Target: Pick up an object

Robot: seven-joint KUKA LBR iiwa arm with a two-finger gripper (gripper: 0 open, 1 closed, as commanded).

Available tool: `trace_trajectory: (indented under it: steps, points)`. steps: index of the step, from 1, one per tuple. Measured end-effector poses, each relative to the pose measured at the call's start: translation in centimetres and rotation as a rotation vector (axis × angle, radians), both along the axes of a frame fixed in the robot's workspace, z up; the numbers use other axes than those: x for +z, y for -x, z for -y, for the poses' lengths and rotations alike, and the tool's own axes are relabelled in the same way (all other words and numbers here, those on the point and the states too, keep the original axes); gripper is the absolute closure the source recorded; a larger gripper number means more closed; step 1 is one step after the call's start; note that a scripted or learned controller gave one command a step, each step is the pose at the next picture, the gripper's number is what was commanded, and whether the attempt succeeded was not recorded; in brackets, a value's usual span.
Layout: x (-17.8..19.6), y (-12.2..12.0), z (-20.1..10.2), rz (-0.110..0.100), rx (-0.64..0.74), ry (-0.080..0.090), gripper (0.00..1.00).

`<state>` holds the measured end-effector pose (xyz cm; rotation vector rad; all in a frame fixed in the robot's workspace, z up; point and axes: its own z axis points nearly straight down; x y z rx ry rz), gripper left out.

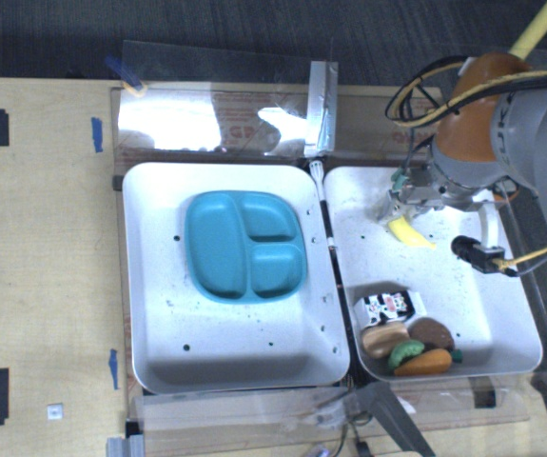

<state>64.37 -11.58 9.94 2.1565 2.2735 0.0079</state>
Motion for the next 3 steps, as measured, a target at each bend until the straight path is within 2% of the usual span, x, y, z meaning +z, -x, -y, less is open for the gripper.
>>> trace_trajectory:
  steps: [1,2,3]
  points:
    - [2.3,-1.4,4.3,-0.005,-0.140,-0.001,1.00]
    - [1.6,-1.0,5.5,-0.010,0.016,-0.001,1.00]
    - [8.9,0.5,-6.1,-0.001,-0.008,-0.004,1.00]
